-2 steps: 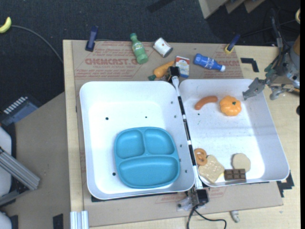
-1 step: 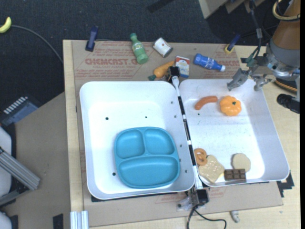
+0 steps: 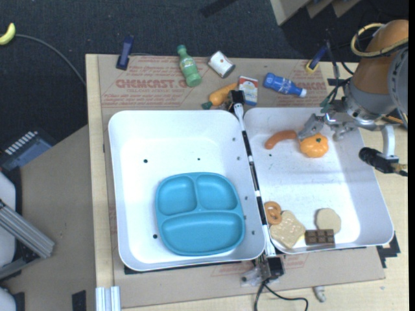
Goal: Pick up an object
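Observation:
In the right bin (image 3: 363, 193), an orange fruit (image 3: 314, 146) lies near the back, with an orange-red sausage (image 3: 281, 138) just to its left. My gripper (image 3: 326, 126) hovers right behind and above the fruit. Its fingers (image 3: 310, 128) are spread open and nothing sits between them. At the bin's front edge lie a pretzel (image 3: 272, 210), a slice of toast (image 3: 288, 230), a round cookie (image 3: 328, 219) and a chocolate bar (image 3: 320, 238).
The left bin (image 3: 130, 148) holds a blue divided plate (image 3: 200, 212). On the board behind the bins lie a green bottle (image 3: 189, 67), a white can (image 3: 222, 64), a small carton (image 3: 247, 89), a carrot (image 3: 220, 96) and a blue bottle (image 3: 284, 85).

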Action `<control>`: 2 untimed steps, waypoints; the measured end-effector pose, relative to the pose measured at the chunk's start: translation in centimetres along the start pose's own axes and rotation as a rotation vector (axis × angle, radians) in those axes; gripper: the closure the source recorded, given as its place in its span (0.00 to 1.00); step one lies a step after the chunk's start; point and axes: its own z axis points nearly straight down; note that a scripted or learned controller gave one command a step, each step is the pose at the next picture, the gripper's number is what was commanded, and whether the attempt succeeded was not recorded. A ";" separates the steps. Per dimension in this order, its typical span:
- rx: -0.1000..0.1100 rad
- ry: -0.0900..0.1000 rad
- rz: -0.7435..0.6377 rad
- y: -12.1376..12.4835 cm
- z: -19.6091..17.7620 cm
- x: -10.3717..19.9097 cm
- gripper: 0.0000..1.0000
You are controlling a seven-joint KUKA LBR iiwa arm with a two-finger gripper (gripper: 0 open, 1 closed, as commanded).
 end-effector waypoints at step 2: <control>0.002 0.008 -0.003 -11.7 3.1 -3.1 0.00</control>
